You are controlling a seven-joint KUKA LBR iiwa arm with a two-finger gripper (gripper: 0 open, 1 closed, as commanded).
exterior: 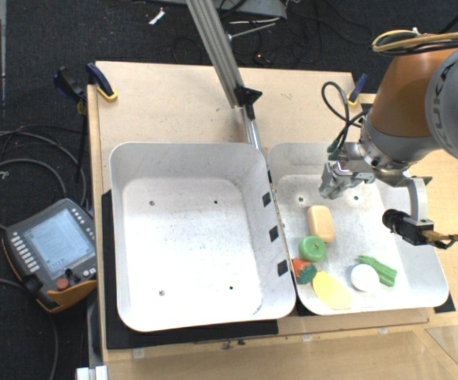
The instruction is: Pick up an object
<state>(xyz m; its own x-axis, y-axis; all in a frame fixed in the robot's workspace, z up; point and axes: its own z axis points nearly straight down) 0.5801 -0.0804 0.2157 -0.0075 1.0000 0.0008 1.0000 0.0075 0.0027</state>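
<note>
The right bin (pixel 288 169) holds several small objects. A cream block (pixel 320 222) lies near its middle, with a green round piece (pixel 313 248) just below it. Lower down sit a red and teal piece (pixel 303 271), a yellow oval (pixel 331 291), a white round object (pixel 364 278) and a green leafy toy (pixel 381 269). My gripper (pixel 333 184) hangs over the bin's upper part, above and slightly right of the cream block, apart from it. Nothing shows between its fingers.
The left bin (pixel 134 165) stands beside the right one. A metal pole (pixel 217 42) slants across the bench top from the upper middle. A teach pendant (pixel 51 248) lies on the floor at left. A black clamp (pixel 406 226) sticks out from the arm.
</note>
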